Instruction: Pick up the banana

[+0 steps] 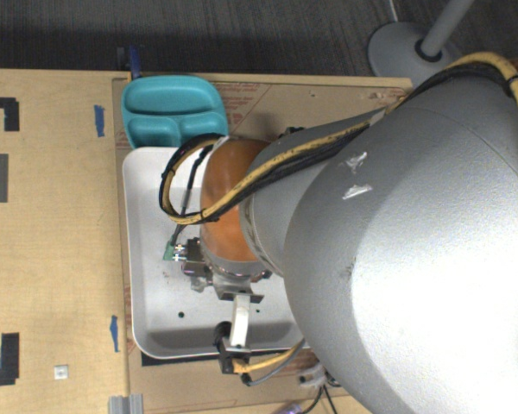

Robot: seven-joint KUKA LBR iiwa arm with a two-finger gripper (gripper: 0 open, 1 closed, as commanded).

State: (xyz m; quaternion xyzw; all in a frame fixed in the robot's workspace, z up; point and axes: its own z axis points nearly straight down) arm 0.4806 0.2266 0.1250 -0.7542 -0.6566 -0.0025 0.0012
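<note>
My gripper (214, 276) points down into the left white bin (147, 231), near the bin's middle. The orange band (229, 205) and the thick grey arm (388, 248) lie over it, and the wrist hides the gripper's lower end. The arm also hides the bin floor beneath it and all of the bench to the right. The strip of bin floor showing left of the wrist is bare white with a few small dark specks (181, 315).
A teal plastic tray-like thing (173, 110) sits at the far edge of the left bin, overlapping its rim. The brown bench top (52, 231) with black and blue tape marks stretches to the left. A grey stand base (406, 46) is on the floor beyond.
</note>
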